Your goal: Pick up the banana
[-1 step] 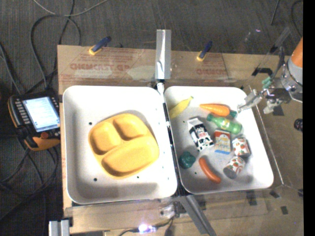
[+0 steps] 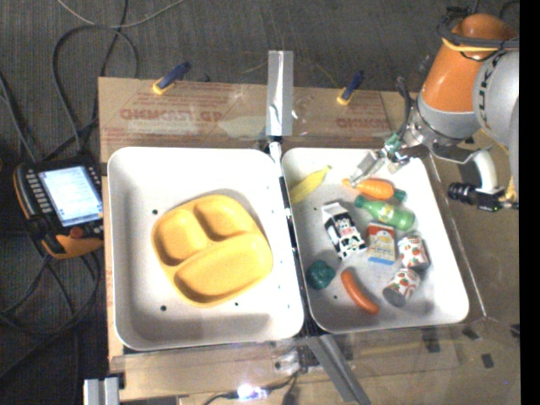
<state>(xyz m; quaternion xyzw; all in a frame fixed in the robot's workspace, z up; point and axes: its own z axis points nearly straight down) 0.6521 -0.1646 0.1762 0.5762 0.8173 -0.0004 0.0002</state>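
arm point(image 2: 472, 66): reaches in from right, wrist angled down-left | gripper point(image 2: 369, 169): low over right bin

The banana point(image 2: 309, 182) looks smooth, matt yellow plastic. Left of it, the divided yellow tray point(image 2: 213, 248) shines glossy. Both bins point(image 2: 126, 251) look smooth white plastic.

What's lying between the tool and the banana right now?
Nothing: in the camera view, bare white floor of the right bin separates the tool from the banana.
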